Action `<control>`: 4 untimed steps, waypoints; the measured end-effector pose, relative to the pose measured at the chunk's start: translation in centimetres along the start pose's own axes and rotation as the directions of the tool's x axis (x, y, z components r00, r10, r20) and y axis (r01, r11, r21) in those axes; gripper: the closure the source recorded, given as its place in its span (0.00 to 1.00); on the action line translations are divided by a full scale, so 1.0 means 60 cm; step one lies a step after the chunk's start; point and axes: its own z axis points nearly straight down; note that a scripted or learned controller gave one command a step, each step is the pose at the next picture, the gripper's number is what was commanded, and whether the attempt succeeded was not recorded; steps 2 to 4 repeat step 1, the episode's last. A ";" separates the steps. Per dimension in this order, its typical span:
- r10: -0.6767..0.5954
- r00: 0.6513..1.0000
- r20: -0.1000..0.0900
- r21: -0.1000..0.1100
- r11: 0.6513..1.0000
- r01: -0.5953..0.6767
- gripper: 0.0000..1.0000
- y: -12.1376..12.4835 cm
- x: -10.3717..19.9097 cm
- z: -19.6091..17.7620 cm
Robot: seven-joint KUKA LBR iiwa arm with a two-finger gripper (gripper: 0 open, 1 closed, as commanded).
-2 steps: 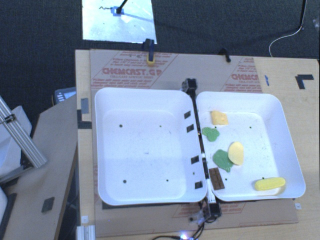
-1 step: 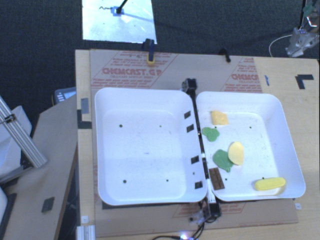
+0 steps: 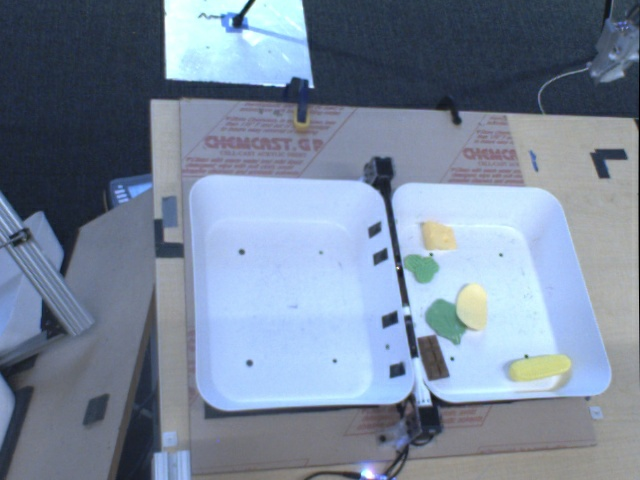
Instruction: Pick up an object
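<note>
In rt bin (image 3: 560, 218): flat green leaf-shapes (image 3: 445, 320); smooth yellow oval (image 3: 473, 306).

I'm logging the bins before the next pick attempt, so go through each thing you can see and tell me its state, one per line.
left bin: level on the bench.
right bin: holds all the items.
yellow block: lying flat, apart.
small green piece: lying flat, apart.
yellow oval: overlapping the large green piece.
brown block: flat against the left wall.
yellow banana-like piece: lying by the front wall.
</note>
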 end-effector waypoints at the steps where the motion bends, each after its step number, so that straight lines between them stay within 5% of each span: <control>1: 0.000 1.000 0.000 0.000 1.000 0.000 1.00 0.000 0.000 -0.084; 4: 0.000 1.000 0.000 0.000 1.000 0.000 1.00 0.000 0.000 -0.084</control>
